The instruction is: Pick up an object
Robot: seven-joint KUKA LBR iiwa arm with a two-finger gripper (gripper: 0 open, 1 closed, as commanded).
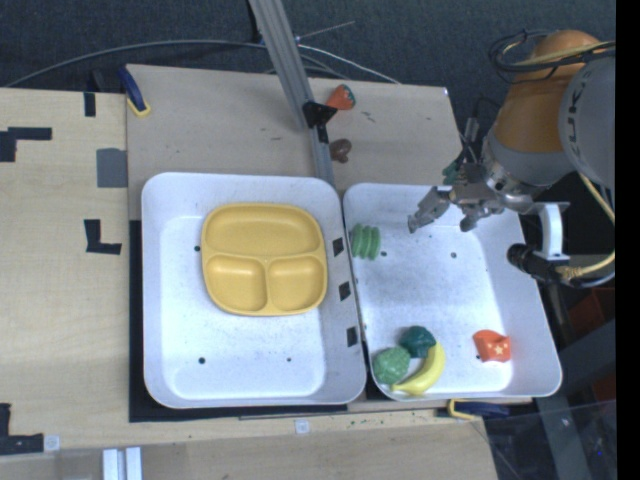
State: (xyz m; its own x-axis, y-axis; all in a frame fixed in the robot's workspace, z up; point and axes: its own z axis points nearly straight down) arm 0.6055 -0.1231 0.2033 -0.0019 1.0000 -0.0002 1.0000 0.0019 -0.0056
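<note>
My gripper hangs over the far part of the right bin, open, its two fingers spread with nothing between them. A green ridged toy lies at the bin's far left, to the left of the gripper. Along the near edge lie a light green piece, a dark green piece and a yellow banana, huddled together. An orange toy sits at the near right corner.
The left bin holds a yellow divided plate. A grey pole slants in from the top, ending at the wall between the bins. Small orange and brown bits lie on the bench behind the bins.
</note>
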